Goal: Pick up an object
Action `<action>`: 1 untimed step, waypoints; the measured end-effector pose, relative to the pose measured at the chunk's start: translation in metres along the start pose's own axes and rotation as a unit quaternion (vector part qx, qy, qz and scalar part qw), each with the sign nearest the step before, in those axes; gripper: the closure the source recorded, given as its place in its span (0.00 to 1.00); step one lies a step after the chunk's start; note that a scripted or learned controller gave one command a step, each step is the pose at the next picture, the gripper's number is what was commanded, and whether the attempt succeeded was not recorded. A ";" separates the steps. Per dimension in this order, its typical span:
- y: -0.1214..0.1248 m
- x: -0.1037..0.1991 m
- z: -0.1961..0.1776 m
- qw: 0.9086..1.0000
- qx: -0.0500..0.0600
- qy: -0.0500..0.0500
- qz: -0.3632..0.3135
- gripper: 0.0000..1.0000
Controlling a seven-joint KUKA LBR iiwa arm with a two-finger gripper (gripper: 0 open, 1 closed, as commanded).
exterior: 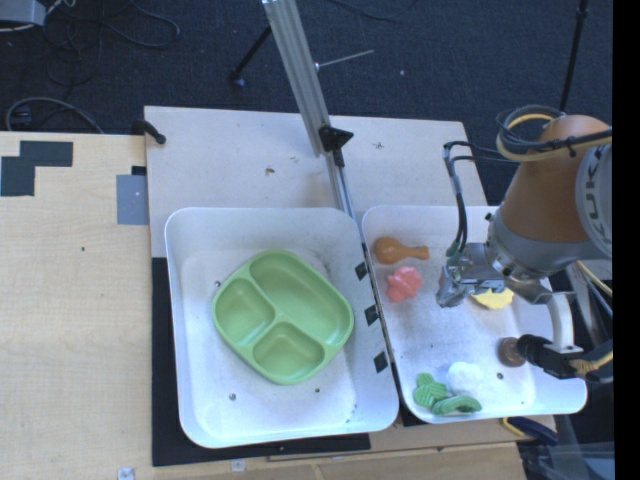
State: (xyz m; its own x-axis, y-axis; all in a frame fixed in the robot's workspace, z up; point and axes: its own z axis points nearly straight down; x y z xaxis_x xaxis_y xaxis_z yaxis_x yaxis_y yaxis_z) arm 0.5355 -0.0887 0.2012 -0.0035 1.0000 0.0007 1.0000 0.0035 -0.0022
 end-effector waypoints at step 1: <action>0.013 0.055 -0.013 1.000 0.000 0.000 0.000 1.00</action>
